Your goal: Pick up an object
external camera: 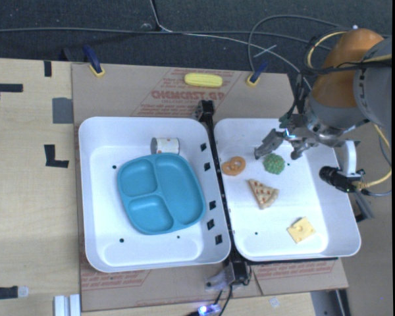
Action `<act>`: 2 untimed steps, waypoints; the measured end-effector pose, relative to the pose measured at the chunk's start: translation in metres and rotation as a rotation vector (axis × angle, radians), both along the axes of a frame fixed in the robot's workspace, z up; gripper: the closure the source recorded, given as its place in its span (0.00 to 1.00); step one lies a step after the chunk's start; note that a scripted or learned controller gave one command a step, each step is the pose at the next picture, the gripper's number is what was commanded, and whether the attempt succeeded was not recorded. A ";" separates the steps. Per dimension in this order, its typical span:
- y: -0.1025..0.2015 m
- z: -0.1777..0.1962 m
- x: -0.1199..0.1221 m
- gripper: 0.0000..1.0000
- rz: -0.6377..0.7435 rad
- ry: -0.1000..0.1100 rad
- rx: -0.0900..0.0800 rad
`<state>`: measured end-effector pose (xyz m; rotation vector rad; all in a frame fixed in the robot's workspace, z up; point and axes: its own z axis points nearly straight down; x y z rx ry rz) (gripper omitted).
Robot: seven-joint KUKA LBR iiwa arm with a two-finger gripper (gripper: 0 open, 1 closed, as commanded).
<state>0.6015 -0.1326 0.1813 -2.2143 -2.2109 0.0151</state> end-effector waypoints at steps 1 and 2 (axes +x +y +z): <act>0.000 0.008 0.003 0.00 0.003 -0.014 -0.002; 0.001 -0.054 -0.003 0.00 0.003 -0.010 -0.002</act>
